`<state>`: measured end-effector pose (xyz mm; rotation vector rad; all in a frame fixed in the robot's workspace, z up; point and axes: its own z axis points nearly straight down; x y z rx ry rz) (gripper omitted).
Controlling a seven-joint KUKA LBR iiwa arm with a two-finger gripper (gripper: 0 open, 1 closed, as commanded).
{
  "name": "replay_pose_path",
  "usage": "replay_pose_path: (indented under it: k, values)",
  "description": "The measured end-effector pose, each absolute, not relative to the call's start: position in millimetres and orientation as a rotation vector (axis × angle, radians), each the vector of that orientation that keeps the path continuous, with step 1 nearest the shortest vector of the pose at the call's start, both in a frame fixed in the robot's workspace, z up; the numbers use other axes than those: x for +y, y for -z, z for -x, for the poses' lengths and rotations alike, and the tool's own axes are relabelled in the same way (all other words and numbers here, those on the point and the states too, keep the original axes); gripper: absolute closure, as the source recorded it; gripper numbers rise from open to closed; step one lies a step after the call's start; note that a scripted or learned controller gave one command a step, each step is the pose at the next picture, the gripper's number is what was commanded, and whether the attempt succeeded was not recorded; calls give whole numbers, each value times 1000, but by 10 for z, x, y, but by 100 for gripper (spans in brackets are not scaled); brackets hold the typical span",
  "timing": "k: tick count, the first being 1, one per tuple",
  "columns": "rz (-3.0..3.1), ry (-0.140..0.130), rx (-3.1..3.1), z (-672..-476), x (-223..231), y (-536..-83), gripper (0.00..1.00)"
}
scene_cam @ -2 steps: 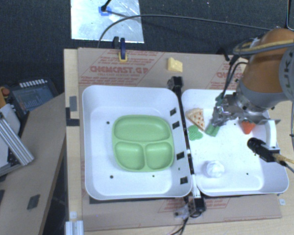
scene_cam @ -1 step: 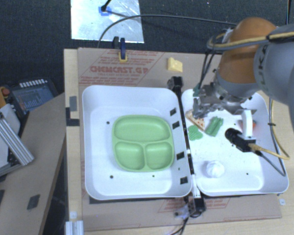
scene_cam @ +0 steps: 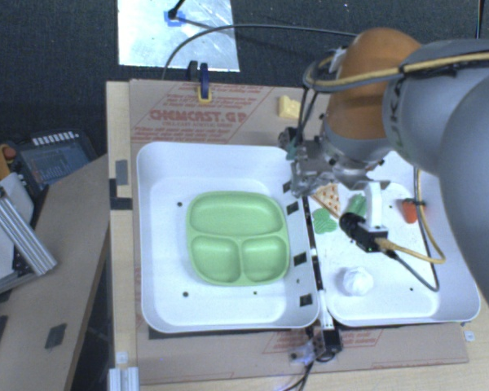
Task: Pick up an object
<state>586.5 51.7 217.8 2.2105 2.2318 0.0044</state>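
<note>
White ball (scene_cam: 358, 280) sitting at right bin's (scene_cam: 452, 300) front; pizza slice (scene_cam: 328, 195) lying just under hand (scene_cam: 308, 182) near the divider. Can't tell hand's state. Green tray (scene_cam: 235, 236) occupying left bin (scene_cam: 159, 243).

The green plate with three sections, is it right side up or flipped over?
Right side up. The green three-section plastic plate lies flat in the left white bin, and its three hollow compartments face upward.

right bin (scene_cam: 452, 308) partly behind arm (scene_cam: 440, 96)
</note>
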Motion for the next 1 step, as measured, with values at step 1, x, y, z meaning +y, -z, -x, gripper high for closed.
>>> replay_pose_path:
  k: [1]
  values:
    - [-2211, -6, 2230, -5987, 971, -2287, 100]
